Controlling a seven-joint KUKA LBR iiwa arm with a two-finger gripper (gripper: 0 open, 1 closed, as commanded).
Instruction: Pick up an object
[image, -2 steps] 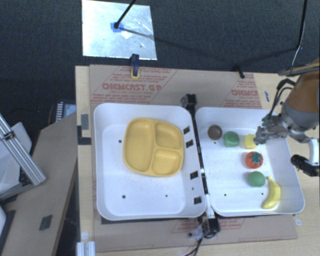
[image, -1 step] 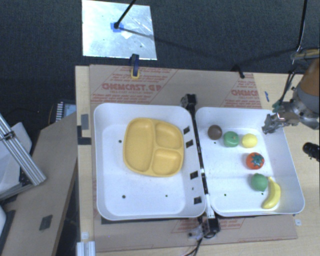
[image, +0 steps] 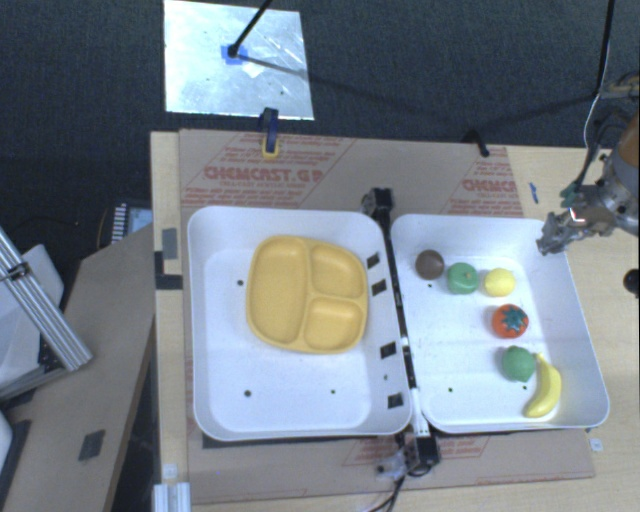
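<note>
Overhead, the arm (image: 618, 170) reaches in from the right with its gripper (image: 556, 238) poised at the upper right rim of the right bin (image: 580, 330), holding nothing, and whether it is open I cannot tell. Two white bins sit side by side: the left bin (image: 215, 390) carries one yellow divided plate (image: 305, 293). The right one holds six small fruits: one banana (image: 543, 388), two green pieces (image: 462, 278), one orange-red piece (image: 509, 320), one brown ball (image: 429, 263) and one yellow ball (image: 499, 282).
</note>
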